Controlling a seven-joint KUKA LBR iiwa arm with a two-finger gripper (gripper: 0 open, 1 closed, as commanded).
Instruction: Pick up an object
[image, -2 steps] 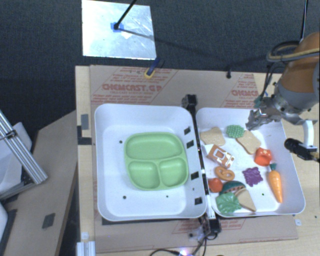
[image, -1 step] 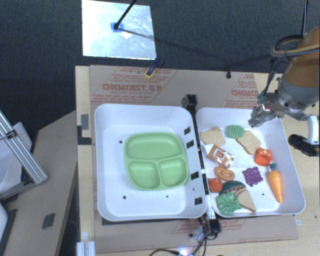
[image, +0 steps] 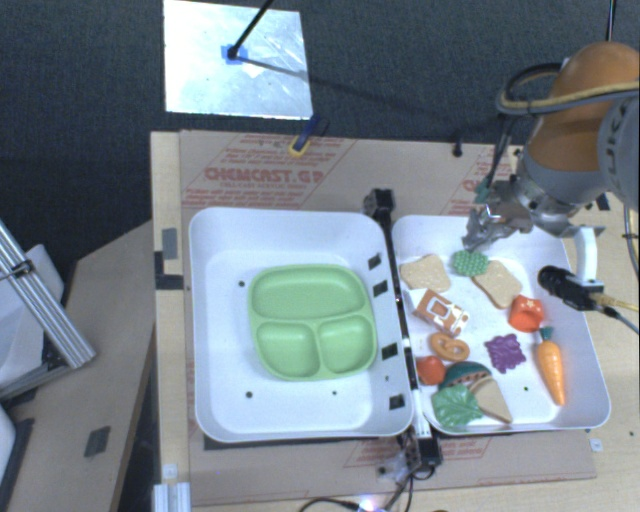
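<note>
My gripper hangs over the back of the right bin, reaching in from the upper right. Just below its tip lies a small green bumpy toy, very close to it; whether they touch I cannot tell. Around that toy lie two tan bread slices. Further forward are an orange and white packet, a pretzel, a red tomato, purple grapes, a red pepper, a carrot and a green leafy piece.
The left bin holds a green divided plate. A black divider runs between the two bins. A black cylinder on the arm juts over the right bin's right side. A silver sheet lies at the back.
</note>
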